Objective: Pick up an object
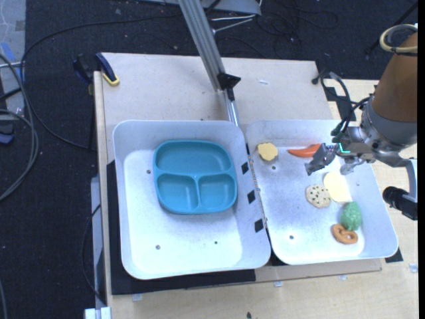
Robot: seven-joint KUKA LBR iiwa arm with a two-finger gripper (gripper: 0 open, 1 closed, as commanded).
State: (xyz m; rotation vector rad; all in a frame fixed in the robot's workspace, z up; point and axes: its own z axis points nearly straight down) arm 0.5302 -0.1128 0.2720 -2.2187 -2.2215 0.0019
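Nearest targets: an orange carrot-shaped toy (303,151) lies at the far side of the right bin (292,231), just beside the tool; a pale yellow slice (337,187) sits just below it
Tool (330,161): hovering low over the right bin between the carrot and the slice, two dark fingers spread apart, nothing between them
Step in hand: judged to be the approach to a grasp; no object is lifted yet
Doing it well: centre the fingers over a single item, align them across the carrot's narrow width, and descend straight so the flat slice is not nudged aside
Other toys in the right bin: a yellow lump (267,152) near the inner wall, a chocolate-chip cookie (318,195) touching or just beside the slice, a green broccoli-like piece (350,215), a brown pretzel (344,234) close under it
In the way: the cookie and slice crowd one another, so a grasp there risks catching both; the carrot lies close to the far wall
Left bin (133,244): carries a blue divided plate (195,177), well apart from the action
Surroundings: the pale tabletop (166,85) bears both bins, with a grey metal pole (202,35) slanting across from the far side
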